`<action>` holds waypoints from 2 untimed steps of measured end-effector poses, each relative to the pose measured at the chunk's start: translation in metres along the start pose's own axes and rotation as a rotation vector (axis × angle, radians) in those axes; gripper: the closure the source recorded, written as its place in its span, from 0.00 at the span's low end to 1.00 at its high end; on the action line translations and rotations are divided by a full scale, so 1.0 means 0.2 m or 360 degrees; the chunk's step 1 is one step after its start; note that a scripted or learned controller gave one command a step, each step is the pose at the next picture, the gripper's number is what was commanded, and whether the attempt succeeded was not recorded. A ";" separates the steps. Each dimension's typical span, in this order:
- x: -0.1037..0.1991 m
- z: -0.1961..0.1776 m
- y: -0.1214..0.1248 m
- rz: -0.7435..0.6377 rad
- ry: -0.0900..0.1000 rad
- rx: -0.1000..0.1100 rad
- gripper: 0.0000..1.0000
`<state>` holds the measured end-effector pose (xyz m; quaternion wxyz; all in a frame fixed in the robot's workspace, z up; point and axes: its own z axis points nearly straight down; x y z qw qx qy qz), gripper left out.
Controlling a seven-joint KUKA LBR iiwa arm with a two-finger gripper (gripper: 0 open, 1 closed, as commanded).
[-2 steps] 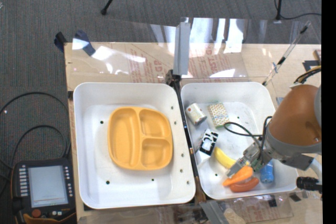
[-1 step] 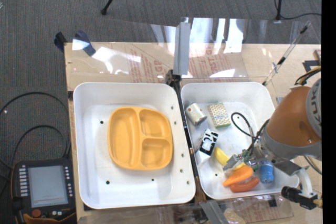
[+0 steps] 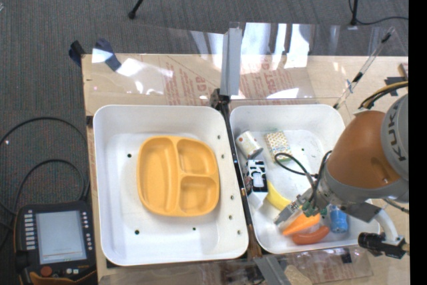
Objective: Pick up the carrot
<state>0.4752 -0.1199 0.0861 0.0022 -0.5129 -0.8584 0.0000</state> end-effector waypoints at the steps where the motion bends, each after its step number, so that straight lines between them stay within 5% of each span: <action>1: 0.01 0.00 0.20 0.0428 -0.0001 0.0001 0.00; 2: 0.04 0.00 0.02 0.0009 0.0001 0.0002 0.00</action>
